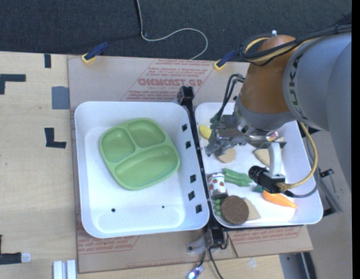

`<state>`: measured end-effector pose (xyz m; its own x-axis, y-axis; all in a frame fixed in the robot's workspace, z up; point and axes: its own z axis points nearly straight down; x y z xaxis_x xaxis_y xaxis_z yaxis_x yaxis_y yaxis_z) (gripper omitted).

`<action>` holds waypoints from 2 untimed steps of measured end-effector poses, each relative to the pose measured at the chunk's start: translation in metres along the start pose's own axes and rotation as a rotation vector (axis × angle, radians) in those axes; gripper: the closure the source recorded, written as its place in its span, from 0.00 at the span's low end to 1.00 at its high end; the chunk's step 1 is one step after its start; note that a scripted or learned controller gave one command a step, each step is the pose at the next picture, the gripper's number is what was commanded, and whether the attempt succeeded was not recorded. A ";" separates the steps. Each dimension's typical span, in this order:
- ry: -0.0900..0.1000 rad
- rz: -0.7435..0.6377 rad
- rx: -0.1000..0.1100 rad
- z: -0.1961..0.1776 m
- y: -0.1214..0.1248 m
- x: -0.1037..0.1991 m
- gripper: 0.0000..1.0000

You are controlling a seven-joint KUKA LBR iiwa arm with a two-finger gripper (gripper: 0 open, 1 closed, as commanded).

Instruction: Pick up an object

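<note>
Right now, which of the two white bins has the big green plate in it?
The left bin holds the green divided plate. The right bin instead holds small toy foods, like the brown cookie and orange carrot.

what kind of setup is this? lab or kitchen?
Likely a robot lab grasping bench: the arm works over two white bins, one with a green divided plate, the other with toy food like a carrot.

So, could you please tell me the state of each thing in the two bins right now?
Green divided plastic plate: flat in left bin, nothing on it.
Brown round cookie: flat, right bin's front.
Orange carrot piece: lying beside black cable.
Gripper: low over right bin.
</note>
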<state>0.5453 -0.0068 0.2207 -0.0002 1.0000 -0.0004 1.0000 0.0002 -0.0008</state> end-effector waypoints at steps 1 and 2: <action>0.001 -0.005 -0.003 -0.079 -0.031 0.033 1.00; 0.002 -0.009 -0.006 -0.156 -0.023 0.120 1.00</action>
<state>0.5224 0.1133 0.3768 -0.0089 1.0000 0.0018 0.9999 0.0089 0.0051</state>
